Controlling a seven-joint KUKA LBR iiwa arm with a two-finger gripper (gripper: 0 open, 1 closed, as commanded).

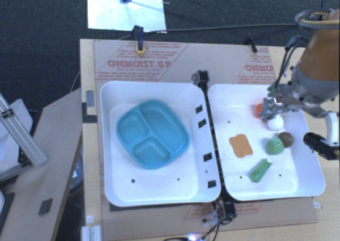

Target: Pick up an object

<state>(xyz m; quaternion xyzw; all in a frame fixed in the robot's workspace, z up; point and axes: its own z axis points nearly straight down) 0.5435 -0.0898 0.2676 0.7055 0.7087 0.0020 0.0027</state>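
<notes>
The small objects lie in the right bin (303, 181): a white ball (275, 123) toward two o'clock, touching a red-orange piece (259, 110) at its ten o'clock. The gripper (272, 106) sits directly over these two; whether it grips anything cannot be told. At the ball's five o'clock lie a brown ball (286, 139) and green lump (274, 146); an orange slab (240, 145) sits mid-bin, a green stick (260, 171) toward six o'clock. The left bin (114, 181) holds a blue divided plate (152, 134).
</notes>
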